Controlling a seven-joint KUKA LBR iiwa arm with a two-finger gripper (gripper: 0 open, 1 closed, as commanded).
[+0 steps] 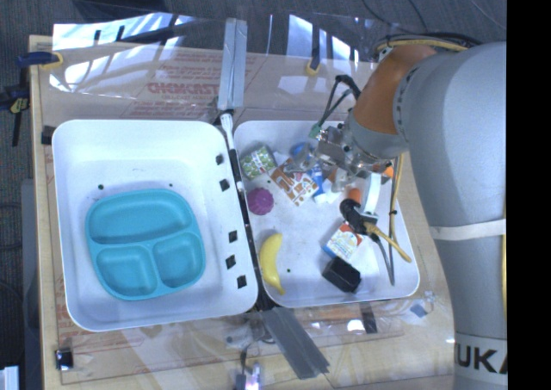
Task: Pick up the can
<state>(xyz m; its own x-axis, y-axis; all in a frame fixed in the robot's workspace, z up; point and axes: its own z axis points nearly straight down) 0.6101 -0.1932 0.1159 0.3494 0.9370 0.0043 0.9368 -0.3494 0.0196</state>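
- the gripper (331, 158) sits low over the right bin's (400, 281) far clutter, probably reaching for a grasp; whether it is clenched or released, i cannot tell.
- the can (257, 161) lies just left, near the divider, apparently tipped, long axis slanting toward the far-right.
- purple ball (260, 201) and banana (271, 262) lie nearer the camera.
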